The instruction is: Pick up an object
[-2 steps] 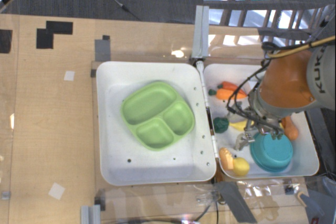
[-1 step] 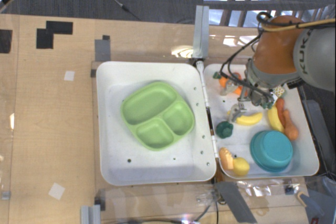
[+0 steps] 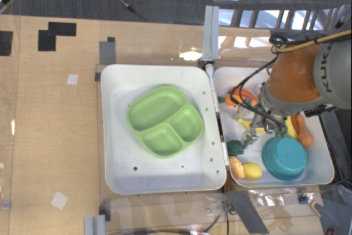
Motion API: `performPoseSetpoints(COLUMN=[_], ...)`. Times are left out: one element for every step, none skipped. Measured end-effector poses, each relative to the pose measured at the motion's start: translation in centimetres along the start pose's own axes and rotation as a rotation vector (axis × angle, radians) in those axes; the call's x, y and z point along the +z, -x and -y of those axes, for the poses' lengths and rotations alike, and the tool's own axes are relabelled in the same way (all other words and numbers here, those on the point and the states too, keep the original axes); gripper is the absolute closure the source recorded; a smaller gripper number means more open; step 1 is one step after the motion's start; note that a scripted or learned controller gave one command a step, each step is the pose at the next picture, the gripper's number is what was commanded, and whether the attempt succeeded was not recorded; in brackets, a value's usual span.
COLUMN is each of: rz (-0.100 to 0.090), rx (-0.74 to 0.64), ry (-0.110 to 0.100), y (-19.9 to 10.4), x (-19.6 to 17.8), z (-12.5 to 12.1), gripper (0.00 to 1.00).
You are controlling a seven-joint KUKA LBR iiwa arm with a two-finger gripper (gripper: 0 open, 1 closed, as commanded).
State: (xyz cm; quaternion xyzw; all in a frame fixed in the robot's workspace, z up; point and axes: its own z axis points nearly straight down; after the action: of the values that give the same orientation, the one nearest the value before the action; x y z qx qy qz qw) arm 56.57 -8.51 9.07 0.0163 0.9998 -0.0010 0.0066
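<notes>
The right bin holds several small items. A teal bowl sits at its front, with a yellow lemon-like piece and a dark green piece to its left. An orange piece lies near the back left, and a carrot-shaped orange piece lies at the right. My gripper hangs low over the middle of this bin, just left of the bowl's back rim and right of the dark green piece. The arm's grey and orange wrist hides the bin's back right part.
The left bin holds a light green divided plate near its middle. A metal post stands at the back between the two bins. A cable loops from the wrist over the right bin's back.
</notes>
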Motion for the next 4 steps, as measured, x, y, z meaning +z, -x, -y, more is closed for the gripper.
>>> performPoseSetpoints(rz=[-0.001, 0.001, 0.006, 0.003], rx=[0.035, -0.052, -0.088, -0.102], ry=[0.001, -0.001, 0.0, 0.001], y=[4.4, -2.4, -0.4, 5.0], x=[0.2, 0.0, 0.0, 0.2], z=[-0.4, 4.4, -0.3, -0.4], gripper=[0.0, 0.0, 0.0, 0.0])
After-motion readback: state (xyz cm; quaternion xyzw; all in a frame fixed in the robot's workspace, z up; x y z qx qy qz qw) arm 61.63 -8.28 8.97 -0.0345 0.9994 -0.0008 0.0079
